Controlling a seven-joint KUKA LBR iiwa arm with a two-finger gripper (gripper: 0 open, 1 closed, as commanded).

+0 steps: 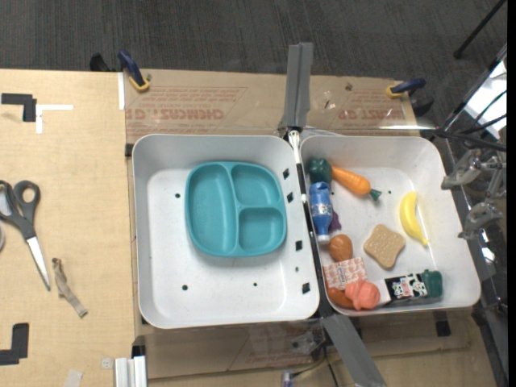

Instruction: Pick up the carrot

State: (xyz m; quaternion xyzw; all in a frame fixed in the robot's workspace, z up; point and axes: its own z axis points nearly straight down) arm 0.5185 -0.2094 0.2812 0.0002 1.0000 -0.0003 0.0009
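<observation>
The carrot (353, 181) is orange with a small green top. It lies at a slant in the back left part of the right bin (435, 156), green end toward the middle. A dark green toy (318, 169) sits just to its left. Nothing is touching the carrot. Grey metal parts that look like my gripper (476, 193) stand at the view's right edge, outside the right bin's rim and well away from the carrot.
The right bin also holds a blue bottle (321, 209), a banana (414, 217), a bread slice (384, 246), a brown ball (341, 247), a pink toy (364, 295) and a dark box (413, 286). A teal divided plate (236, 208) lies in the left bin (153, 240). Scissors (26, 220) lie on the bench.
</observation>
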